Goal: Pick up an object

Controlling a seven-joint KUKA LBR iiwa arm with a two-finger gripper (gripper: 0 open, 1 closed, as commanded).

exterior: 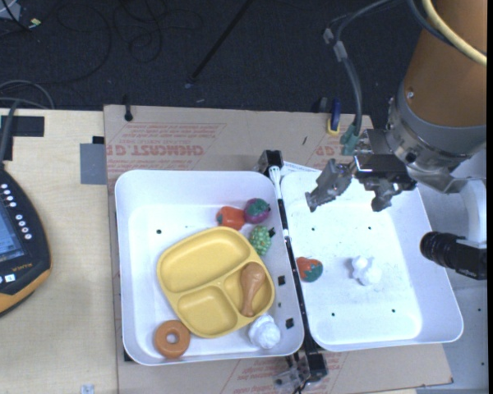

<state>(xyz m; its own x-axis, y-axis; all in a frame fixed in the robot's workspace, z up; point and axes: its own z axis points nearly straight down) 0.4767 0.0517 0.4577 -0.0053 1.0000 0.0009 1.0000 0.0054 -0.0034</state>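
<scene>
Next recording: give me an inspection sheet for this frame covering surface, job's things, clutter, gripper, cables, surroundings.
Surface: two white bins side by side, left bin and right bin, on a cardboard sheet.
Job's things: right bin holds a red-green toy and a white lump. Left bin holds a yellow divided plate with a drumstick on it, a donut, tomato, purple fruit, green grapes, white piece.
Clutter: nothing seen.
Gripper: gripper above the right bin's far end, jaws apart, nothing between them.
Cables: black cables on the dark floor.
Surroundings: teach pendant at left.
</scene>
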